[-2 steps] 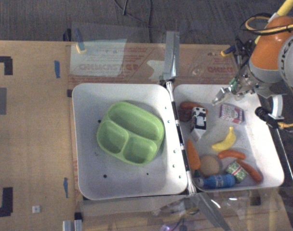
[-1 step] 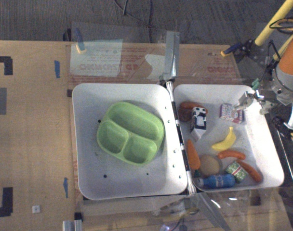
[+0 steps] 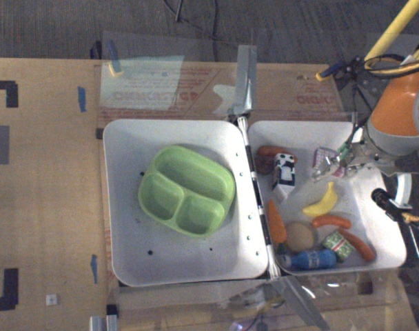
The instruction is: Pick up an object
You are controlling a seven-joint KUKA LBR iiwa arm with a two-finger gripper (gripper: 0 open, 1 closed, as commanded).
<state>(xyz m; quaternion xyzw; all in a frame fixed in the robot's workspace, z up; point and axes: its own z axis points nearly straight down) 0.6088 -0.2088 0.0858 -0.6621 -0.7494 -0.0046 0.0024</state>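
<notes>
Because the toys are all heaped in your right bin [image 3: 392,254], the gripper [image 3: 331,163] hangs over its far end, just beyond the banana [image 3: 322,202]. Nothing is visibly clamped. The green tray [image 3: 187,190] lies alone in the left bin [image 3: 120,205].

Grey carpeted floor [image 3: 72,12] seen across the top of the frame, black cables [image 3: 189,2] looped on it at upper centre, light wooden bench top [image 3: 44,185] spread over the left, blue tape strips [image 3: 81,99] and black corner marks [image 3: 8,94] stuck on it
</notes>
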